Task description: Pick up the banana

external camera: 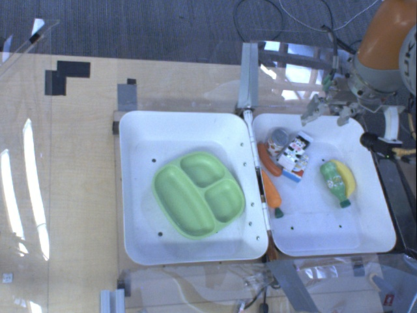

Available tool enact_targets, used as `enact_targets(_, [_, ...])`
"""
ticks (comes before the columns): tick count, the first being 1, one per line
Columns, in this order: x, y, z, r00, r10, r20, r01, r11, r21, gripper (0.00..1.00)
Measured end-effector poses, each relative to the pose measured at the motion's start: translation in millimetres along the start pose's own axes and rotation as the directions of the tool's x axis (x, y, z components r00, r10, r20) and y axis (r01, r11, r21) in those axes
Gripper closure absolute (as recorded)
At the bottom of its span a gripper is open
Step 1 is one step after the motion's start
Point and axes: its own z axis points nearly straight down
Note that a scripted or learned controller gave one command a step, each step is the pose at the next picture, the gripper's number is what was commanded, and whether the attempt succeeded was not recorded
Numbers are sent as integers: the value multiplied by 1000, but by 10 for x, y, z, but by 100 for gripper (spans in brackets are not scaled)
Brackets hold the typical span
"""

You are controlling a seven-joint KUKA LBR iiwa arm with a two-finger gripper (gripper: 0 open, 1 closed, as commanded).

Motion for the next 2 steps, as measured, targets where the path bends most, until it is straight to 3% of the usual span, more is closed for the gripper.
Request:
enact_targets(1, [-225, -972, 1443, 979, -205, 3, 205, 979, -5, 0])
enact_targets(2, [-833, -635, 219, 990, -144, 5, 144, 990, -6, 0])
